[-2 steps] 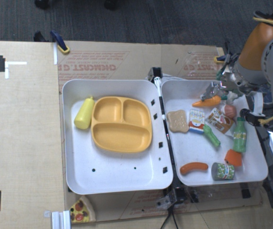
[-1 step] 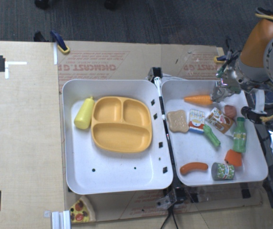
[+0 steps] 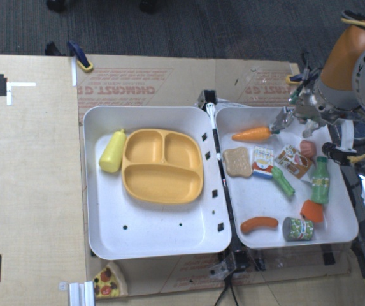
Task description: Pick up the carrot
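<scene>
The carrot (image 3: 252, 134), orange with a small green end, lies on its side near the back left of the right bin (image 3: 335, 234). My gripper (image 3: 295, 125) hangs just to the right of it, low over the bin's back part. Its fingers stand apart, so it is open, and nothing is between them. The left fingertip (image 3: 279, 123) is right next to the carrot's green end. The carrot rests on the bin floor.
Around the carrot lie a bread slice (image 3: 237, 161), snack packets (image 3: 294, 160), a green bottle (image 3: 320, 180), a sausage (image 3: 259, 224) and a can (image 3: 298, 229). The left bin (image 3: 106, 234) holds a yellow divided plate (image 3: 163, 166) and a yellow bottle (image 3: 112, 150).
</scene>
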Robot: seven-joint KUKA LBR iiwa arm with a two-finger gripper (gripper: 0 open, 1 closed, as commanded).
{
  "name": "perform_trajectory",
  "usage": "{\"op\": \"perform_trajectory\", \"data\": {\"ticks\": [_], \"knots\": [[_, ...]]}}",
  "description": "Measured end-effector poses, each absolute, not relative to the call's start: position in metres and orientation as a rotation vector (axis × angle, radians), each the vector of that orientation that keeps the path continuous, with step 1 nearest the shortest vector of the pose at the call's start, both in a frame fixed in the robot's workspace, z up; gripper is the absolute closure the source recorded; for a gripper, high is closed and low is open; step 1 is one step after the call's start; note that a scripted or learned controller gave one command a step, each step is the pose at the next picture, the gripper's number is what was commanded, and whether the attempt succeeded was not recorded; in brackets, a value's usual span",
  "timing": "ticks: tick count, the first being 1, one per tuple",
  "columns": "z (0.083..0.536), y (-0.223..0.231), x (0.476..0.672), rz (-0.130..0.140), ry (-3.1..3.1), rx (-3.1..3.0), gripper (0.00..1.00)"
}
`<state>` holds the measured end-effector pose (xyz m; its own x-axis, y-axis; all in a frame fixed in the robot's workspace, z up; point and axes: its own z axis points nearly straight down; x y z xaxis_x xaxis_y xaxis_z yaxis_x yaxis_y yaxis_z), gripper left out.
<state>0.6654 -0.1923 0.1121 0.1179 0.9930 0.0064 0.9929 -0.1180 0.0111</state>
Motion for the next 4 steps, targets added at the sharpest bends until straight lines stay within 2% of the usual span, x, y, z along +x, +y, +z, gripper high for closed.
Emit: {"op": "perform_trajectory", "data": {"ticks": [1, 2, 3, 4], "knots": [[0.098, -0.141, 0.659, -0.007, 1.717, 2.624, 0.00], [0.099, -0.121, 0.656, -0.030, 1.447, 2.762, 0.00], [0.097, -0.110, 0.655, -0.025, 0.978, 2.973, 0.00], [0.097, -0.097, 0.648, 0.007, 0.431, 3.108, 0.00]]}}
